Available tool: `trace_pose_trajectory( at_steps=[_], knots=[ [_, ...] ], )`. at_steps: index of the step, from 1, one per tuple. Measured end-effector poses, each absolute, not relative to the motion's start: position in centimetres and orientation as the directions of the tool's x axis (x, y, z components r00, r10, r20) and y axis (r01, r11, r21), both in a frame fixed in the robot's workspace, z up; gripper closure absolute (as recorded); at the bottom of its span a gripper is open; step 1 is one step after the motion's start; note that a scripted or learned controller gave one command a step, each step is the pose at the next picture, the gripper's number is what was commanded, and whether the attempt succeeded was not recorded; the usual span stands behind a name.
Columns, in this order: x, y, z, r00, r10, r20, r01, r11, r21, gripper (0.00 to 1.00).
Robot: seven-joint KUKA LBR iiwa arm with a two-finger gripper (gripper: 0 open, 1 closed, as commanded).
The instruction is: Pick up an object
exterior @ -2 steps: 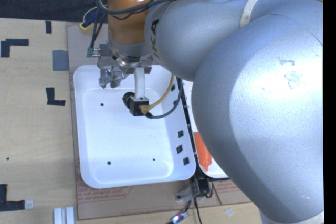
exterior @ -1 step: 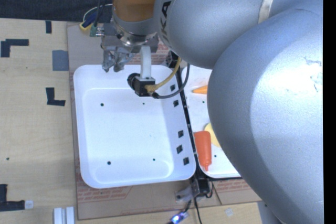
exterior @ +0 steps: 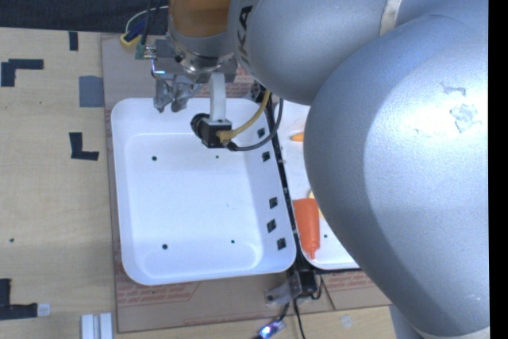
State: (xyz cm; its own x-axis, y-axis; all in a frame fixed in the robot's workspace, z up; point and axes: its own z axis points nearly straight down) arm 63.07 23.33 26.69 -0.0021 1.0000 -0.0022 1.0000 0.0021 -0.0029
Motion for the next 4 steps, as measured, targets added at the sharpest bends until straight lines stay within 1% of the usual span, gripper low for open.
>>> trace_pose_trajectory(
  at_steps=[1, 2, 3, 4],
  knots=[
    [66.9, 23.3, 27.1, -0.002, 1.000, -0.001, 1.000, 0.002, 0.001, 1.00],
    [66.8, 23.4, 31.8, -0.003, 1.000, 0.001, 1.000, 0.003, 0.003, 1.00],
    [66.8, 23.3, 29.1, -0.002, 1.000, -0.002, 1.000, 0.002, -0.003, 1.00],
    [66.8, 23.4, 27.8, -0.002, 1.000, -0.002, 1.000, 0.002, -0.002, 1.00]
  ],
)
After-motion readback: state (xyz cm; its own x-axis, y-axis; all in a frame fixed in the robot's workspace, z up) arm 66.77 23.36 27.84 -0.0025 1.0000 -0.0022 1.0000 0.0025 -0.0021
